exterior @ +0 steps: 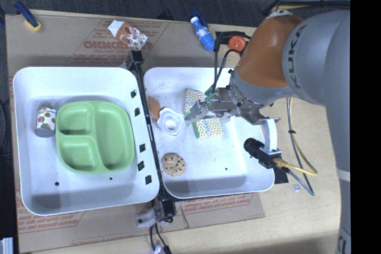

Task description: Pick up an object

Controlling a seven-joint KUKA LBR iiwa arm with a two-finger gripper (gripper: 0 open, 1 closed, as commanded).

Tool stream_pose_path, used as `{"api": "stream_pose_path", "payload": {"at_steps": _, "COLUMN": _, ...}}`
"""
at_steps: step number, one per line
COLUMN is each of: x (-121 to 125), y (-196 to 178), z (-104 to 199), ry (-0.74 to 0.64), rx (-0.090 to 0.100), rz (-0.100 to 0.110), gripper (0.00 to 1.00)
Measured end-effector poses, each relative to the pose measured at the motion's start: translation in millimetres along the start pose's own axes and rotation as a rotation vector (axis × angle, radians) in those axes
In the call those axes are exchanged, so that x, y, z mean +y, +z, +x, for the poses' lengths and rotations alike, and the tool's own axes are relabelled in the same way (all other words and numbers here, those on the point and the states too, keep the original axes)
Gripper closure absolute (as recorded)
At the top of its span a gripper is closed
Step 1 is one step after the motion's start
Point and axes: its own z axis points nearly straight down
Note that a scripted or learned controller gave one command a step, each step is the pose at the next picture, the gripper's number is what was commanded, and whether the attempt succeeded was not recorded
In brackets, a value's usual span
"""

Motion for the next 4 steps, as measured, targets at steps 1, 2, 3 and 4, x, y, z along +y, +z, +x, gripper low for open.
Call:
{"api": "stream_pose_path", "payload": {"at_steps": 1, "x": 3.7, "y": 116.6, "z": 12.7, "ry": -0.001, "rx": -0.001, "rz": 0.002, "gripper": 0.0}}
{"api": "stream_pose_path", "payload": {"at_steps": 2, "x": 4.1, "y": 106.1, "z": 12.3, "ry": -0.005, "rx": -0.002, "rz": 0.003, "gripper": 1.0}}
{"api": "stream_pose_path", "payload": {"at_steps": 3, "x": -60.5, "y": -30.0, "z": -28.1, "ry": 0.002, "rx": -0.002, "rz": -0.005, "gripper": 1.0}}
{"api": "stream_pose_path", "payload": {"at_steps": 4, "x": -61.5, "y": -20.4, "z": -17.4, "ry": -0.001, "rx": -0.002, "rz": -0.003, "gripper": 1.0}}
